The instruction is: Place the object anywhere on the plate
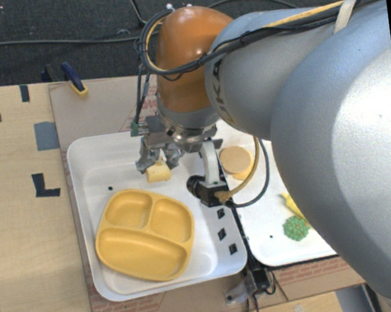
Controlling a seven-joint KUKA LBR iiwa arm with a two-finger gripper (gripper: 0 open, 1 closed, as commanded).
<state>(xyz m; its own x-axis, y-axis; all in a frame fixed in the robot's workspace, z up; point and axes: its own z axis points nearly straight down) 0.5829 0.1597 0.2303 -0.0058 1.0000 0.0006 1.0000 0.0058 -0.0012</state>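
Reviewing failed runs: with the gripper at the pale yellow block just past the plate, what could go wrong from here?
1. The pale yellow block sits at the gripper tips, but a firm hold is not visible; it may slip out or stay behind on lifting.
2. It lies just beyond the yellow plate rim, so an early drop would likely land on the bin floor.
3. The plate has raised dividers; a block landing on one could tip or roll.

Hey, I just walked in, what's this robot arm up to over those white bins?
The grey arm reaches in over the left bin, with its tool low at a small pale yellow block just behind the yellow divided plate. The block seems to sit between the tool's fingers, not yet on the plate. The right bin holds a tan disc and a green piece.
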